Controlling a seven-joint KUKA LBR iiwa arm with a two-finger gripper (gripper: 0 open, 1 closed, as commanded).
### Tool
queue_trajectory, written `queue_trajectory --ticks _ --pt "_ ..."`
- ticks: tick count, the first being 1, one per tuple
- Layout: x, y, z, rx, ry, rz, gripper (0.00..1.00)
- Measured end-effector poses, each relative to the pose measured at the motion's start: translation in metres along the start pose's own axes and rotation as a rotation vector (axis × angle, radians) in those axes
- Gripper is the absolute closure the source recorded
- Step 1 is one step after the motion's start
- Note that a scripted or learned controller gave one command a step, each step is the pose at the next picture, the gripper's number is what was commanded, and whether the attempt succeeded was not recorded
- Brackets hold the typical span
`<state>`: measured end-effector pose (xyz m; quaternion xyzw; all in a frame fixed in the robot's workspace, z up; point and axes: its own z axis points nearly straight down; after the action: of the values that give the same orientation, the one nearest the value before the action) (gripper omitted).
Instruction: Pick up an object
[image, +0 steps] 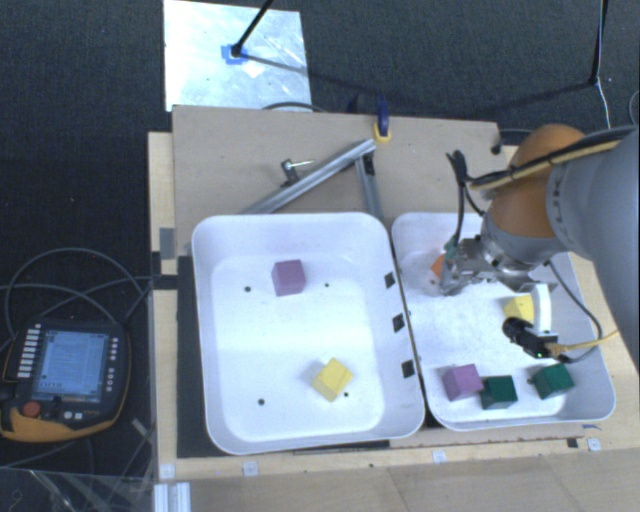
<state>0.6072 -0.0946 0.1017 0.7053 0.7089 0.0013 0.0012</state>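
I see the hand (452, 275) low in the right bin (590, 405), at its upper left, right against an orange block (438, 265) by the bin wall. Can't tell if the hand is open or closed from this angle.

Other candidates in that bin: yellow block (519, 307) just right of the hand, purple block (462, 381) and two green blocks (498, 391) (551, 380) along the near edge. The left bin (215, 400) has a purple cube (288, 277) and a yellow cube (332, 379).

Risk as I judge it: the orange block sits tight to the wall, so a finger could land on the rim or push the block aside and the lift comes up empty.
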Motion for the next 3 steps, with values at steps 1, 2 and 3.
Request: queue_trajectory --ticks 1,2,3 --pt "0.006 -0.005 -0.049 -0.002 0.000 0.000 1.00" --pt "0.016 -0.003 -0.107 -0.004 -0.001 -0.002 1.00" --pt "0.016 -0.001 -0.162 -0.005 -0.001 -0.001 1.00"
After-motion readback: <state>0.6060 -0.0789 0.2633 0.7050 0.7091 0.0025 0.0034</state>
